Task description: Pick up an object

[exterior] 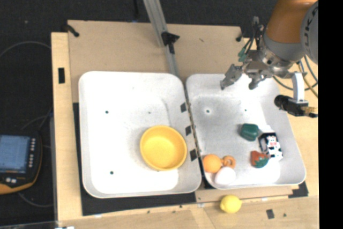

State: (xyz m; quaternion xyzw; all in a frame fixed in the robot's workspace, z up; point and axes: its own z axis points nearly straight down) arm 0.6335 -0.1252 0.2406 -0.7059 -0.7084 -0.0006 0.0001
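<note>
arm poised over the far end of the right bin, nothing between its fingers

the gripper hangs with its jaws apart above the bare back part of the right bin; the green block, orange ball, white egg and black-and-white toy lie near the front; a yellow bowl sits in the left bin
</note>
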